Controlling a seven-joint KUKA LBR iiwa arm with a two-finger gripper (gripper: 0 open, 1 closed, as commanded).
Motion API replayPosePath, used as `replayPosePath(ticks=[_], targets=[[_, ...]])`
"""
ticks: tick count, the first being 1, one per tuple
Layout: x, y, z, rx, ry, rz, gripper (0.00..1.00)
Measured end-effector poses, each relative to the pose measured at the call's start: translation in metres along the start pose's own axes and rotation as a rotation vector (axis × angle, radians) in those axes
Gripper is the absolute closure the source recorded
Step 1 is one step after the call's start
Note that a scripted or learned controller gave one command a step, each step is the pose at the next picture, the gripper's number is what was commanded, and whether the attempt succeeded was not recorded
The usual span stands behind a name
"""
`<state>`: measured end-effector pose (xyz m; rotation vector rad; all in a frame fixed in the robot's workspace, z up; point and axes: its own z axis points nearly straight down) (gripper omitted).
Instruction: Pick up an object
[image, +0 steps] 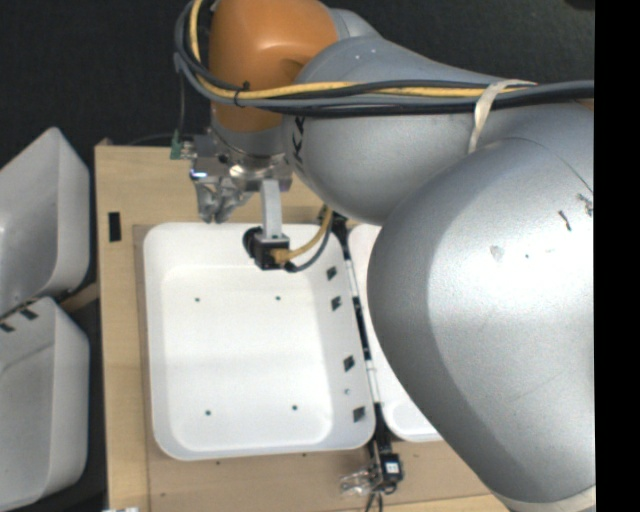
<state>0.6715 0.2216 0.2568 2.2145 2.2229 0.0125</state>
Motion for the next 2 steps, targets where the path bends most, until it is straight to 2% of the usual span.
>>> replayPosePath(ticks=[1, 2], targets=[[-0.002, -0.077, 0.117, 0.024, -0.008, 0.004, 1.00], [0.000, -0.072, 0.082, 0.008, -0.002, 0.007, 1.00]])
